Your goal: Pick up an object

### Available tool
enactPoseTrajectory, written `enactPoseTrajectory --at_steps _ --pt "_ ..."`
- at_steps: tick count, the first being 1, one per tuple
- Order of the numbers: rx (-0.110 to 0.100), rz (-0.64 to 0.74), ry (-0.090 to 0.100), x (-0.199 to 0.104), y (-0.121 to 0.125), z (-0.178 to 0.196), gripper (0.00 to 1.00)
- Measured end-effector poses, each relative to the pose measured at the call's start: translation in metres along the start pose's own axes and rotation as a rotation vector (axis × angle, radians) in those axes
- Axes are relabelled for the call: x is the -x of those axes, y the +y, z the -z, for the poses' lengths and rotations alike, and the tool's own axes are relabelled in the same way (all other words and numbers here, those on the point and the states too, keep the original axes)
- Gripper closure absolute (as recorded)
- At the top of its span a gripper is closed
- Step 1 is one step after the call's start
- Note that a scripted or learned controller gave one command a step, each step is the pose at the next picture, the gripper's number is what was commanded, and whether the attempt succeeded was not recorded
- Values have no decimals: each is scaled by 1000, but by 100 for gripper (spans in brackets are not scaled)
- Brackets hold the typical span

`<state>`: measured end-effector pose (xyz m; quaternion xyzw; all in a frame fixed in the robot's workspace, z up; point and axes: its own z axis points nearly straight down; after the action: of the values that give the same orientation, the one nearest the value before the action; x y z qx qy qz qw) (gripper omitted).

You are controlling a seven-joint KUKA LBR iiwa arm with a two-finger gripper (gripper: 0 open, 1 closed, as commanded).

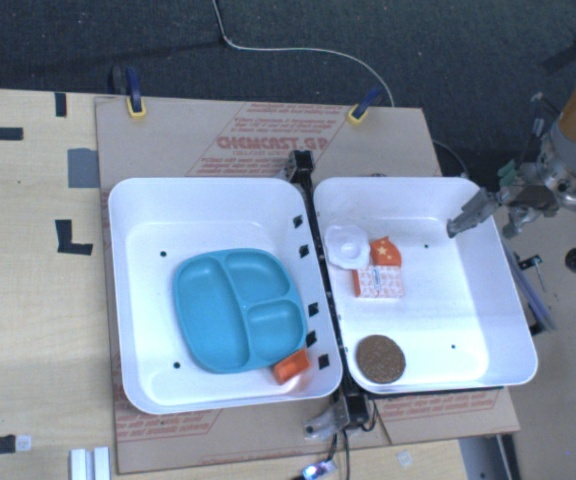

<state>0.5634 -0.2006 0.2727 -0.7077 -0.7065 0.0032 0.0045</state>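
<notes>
My gripper (483,226) hangs over the right edge of the right bin (468,328), open, with nothing between its fingers. In that bin, a small orange and white carton (380,270) lies left of centre. A clear plastic cup (346,245) touches the carton's left side. A brown round disc (380,358) lies near the front wall. The left bin (138,228) holds a blue divided plate (236,308) and a small orange piece (291,366) by the plate's front right corner. The carton is roughly a hand's width to the left of the gripper.
The two bins sit on a cardboard sheet (258,143) held by clamps at the back. A white cable (298,48) runs across the dark floor behind. Bare white floor lies in the right half of the right bin, under the gripper.
</notes>
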Motion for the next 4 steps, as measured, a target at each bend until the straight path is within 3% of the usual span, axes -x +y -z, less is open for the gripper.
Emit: enactPoseTrajectory --at_steps 1,4 --pt "10 3 -2 0 2 5 0" --pt "4 3 -2 -2 11 -146 0"
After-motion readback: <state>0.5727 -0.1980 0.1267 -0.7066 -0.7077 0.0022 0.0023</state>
